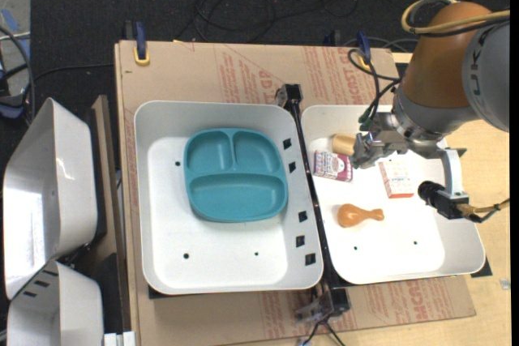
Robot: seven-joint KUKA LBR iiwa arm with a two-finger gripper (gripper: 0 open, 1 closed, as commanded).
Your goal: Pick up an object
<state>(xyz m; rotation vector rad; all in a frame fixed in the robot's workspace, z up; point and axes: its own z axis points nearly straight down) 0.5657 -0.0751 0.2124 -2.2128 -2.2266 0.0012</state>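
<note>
The arm's jaws are hovering over the right bin, can't tell their state, nothing's looking picked yet, with the purple packet just left and the orange pear-shaped toy lying below them.

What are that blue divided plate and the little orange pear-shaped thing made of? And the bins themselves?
The blue divided plate looks like moulded plastic: one even teal colour, rounded edges, a soft matte sheen. The orange pear-shaped thing seems to be smooth plastic or rubber, judging by its uniform colour and faint gloss; which one I cannot tell. The white bins look like thin formed plastic, with rounded corners and glossy rims.
</note>
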